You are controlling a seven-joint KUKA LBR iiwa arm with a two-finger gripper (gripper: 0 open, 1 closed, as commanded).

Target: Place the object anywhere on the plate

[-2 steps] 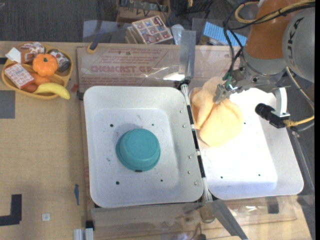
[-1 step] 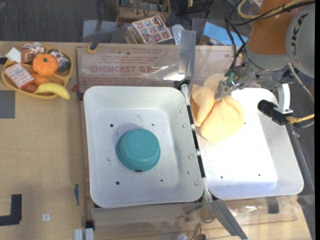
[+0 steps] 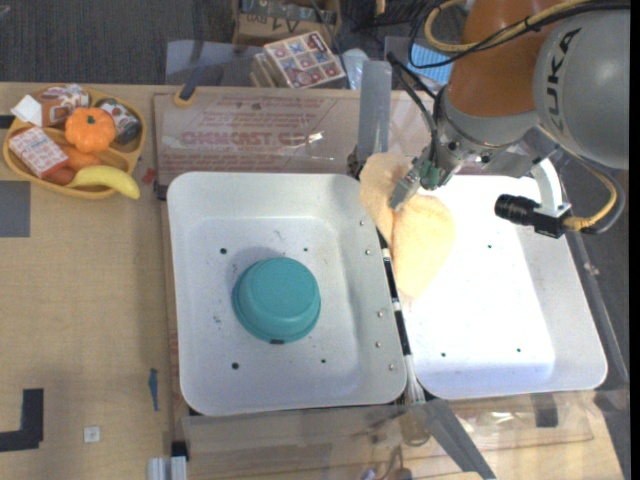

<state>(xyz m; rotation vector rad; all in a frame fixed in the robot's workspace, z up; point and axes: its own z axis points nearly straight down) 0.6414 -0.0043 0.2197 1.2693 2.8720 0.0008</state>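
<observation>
Two white bins (image 3: 200,268) on the bench, a teal plate (image 3: 277,299) face-down in the left one. Gripper (image 3: 405,190) clamps a pale yellow cloth (image 3: 415,238), dangling over the divide.

Bench (image 3: 80,298) with two white bins (image 3: 190,268)

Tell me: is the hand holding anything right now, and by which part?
Yes: the hand grips the pale yellow cloth near its upper edge, and the rest hangs down over the right bin.

The grey arm (image 3: 560,78) reaches in from the right, orange band up top, gripper (image 3: 412,186) angled down-left over the bins' shared edge.
</observation>
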